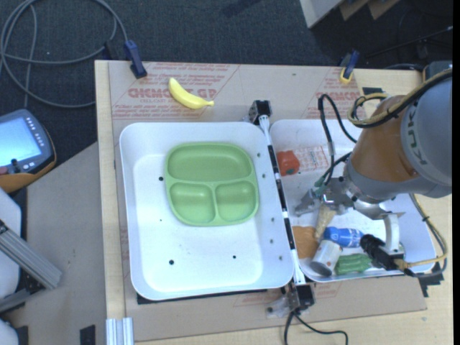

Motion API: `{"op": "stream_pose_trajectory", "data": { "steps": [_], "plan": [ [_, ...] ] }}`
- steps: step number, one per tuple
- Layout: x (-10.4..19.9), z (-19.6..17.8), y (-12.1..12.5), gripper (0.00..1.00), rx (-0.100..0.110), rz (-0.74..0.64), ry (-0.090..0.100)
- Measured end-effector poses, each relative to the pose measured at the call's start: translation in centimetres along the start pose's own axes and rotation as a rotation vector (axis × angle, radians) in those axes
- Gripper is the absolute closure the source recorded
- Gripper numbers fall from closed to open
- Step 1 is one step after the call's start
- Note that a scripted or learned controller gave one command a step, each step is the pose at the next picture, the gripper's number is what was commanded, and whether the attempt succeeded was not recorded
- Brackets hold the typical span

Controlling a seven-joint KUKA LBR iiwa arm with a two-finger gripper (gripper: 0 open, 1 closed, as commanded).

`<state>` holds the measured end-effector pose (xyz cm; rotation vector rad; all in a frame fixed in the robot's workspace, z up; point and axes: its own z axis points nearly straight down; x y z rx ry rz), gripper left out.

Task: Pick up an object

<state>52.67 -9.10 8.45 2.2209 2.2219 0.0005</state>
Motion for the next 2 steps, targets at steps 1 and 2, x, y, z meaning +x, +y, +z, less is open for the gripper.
{"op": "stream_pose_trajectory", "data": {
  "steps": [1,2],
  "plan": [
    [0.0,-1.0,0.0,1.00,-0.001,0.001,0.000],
    [4.9,-10.1,9.1,1.00,-0.002,-0.001,0.000]
  ]
}}
